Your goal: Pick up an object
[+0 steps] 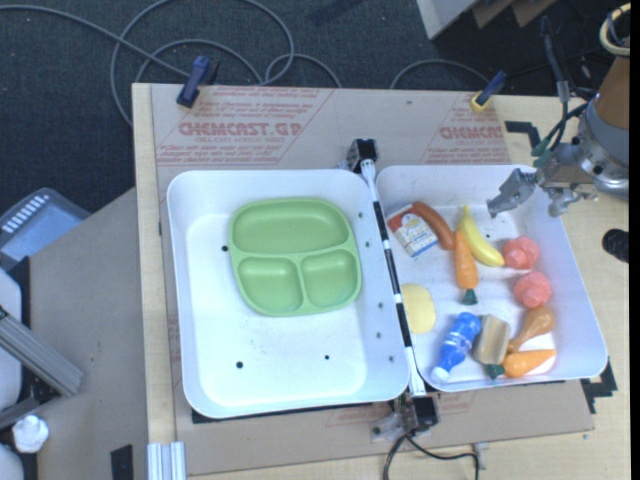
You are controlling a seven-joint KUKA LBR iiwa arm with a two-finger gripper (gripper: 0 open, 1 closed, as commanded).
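Poised over the far right corner of the right bin (570, 268), the end effector (540, 196) carries nothing I can see; whether it is released or clenched I cannot tell. Left, a green plate (295, 255) sits alone. Right, toy food lies loose: a yellow banana (478, 240) nearest, curved and smooth.

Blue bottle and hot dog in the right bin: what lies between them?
In the camera view, between the blue bottle and the hot dog lie the lower end of the orange carrot and some bare bin floor.
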